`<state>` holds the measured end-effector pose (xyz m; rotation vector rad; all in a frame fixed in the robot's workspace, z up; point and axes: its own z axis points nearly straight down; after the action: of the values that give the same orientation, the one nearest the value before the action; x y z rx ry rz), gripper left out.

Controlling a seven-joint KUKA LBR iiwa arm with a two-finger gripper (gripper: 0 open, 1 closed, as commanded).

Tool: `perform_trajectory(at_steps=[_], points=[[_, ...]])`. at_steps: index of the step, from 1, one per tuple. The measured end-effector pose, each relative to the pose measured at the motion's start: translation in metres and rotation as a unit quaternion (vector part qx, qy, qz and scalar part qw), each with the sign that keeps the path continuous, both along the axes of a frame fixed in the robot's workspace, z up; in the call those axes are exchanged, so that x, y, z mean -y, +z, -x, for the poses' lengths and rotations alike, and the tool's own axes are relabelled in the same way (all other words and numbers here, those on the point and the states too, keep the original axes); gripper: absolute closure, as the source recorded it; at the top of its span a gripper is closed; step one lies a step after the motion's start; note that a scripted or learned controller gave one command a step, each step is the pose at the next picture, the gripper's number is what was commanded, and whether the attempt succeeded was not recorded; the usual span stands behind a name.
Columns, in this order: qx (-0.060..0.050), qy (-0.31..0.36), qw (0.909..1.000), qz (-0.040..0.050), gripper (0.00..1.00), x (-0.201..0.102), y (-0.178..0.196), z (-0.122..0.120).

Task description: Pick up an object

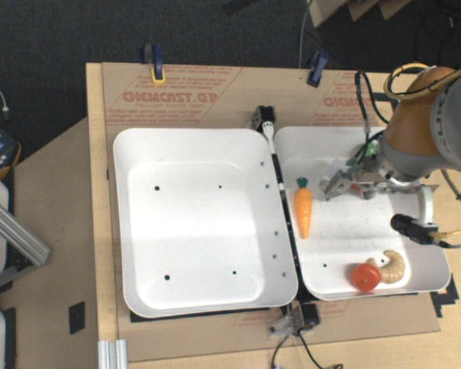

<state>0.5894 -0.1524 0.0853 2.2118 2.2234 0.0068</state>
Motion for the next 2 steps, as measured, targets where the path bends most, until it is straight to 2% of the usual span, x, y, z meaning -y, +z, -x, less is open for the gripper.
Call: perform_trajectory(at_steps=[1, 2], points=[[-0.001, -0.002, 1.0, 0.0004, 1.0, 0.002, 0.01, 0.003], [-0.005, -0.001, 1.0, -0.0017, 1.0, -0.047, -0.001, 0.007]])
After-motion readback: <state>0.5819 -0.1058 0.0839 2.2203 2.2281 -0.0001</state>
